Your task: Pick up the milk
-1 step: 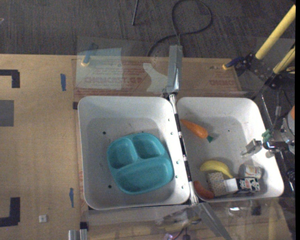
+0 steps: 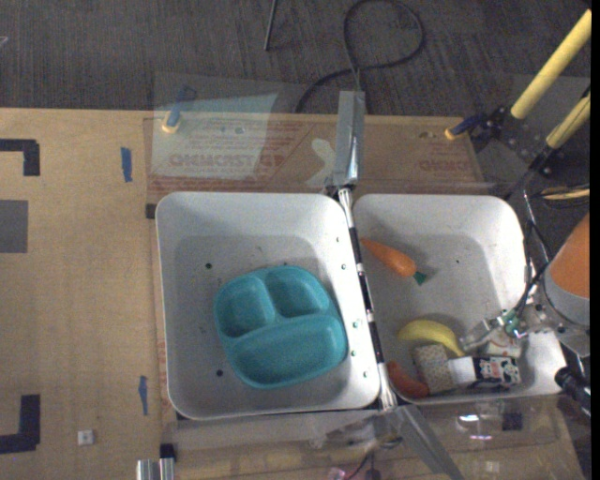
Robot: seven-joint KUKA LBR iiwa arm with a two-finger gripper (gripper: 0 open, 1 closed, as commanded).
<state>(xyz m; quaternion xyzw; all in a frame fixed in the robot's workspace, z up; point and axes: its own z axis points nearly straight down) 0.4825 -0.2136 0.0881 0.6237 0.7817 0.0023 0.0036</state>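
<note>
At the right bin's near right corner, the small white printed milk carton (image 2: 495,368) is lying beside a tan block (image 2: 433,365); the claw (image 2: 506,326) is hovering just above, its opening impossible to judge, risking grabbing the block or yellow banana (image 2: 429,334).

1. Robotics lab, def. not a home or kitchen: a light wood bench (image 2: 75,281) w/ black corner marks and bits of blue tape stuck on it.
2. Two shallow white bins, left bin (image 2: 178,225) and right bin (image 2: 487,211), sit side by side, clear plastic sheets behind them.
3. Contents look like test props: a teal divided plate (image 2: 279,326), toy carrot (image 2: 389,258), banana (image 2: 429,334).
4. A grey and orange robot arm (image 2: 574,272) comes in from the right; black cable (image 2: 375,28) lies on grey carpet beyond the bench.
</note>
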